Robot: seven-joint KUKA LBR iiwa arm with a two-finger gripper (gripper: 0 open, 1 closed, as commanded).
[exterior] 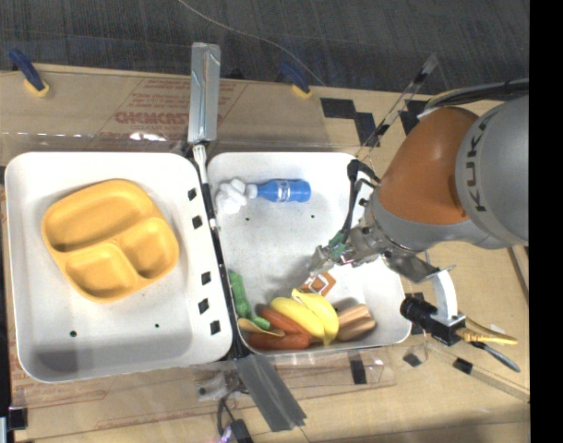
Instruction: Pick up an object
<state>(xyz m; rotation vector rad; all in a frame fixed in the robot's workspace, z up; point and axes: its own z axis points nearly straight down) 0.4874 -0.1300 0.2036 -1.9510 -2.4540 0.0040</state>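
yellow plastic banana (316, 313) lies in the heap at the near edge of the right bin (281, 238), resting on an orange-red carrot-like toy (283, 322) with a brown sausage-like piece (355, 319) just beside it. it looks light, stiff and smooth, likely slippery, so the best hold is judged to be across its curved middle, where it is narrowest. the gripper (329, 258) hangs just above the banana; whether it is clenched or released cannot be told. a blue bottle (283, 191) lies well beyond the banana, toward the far wall. a yellow tray (108, 238) sits in the left bin (32, 340).
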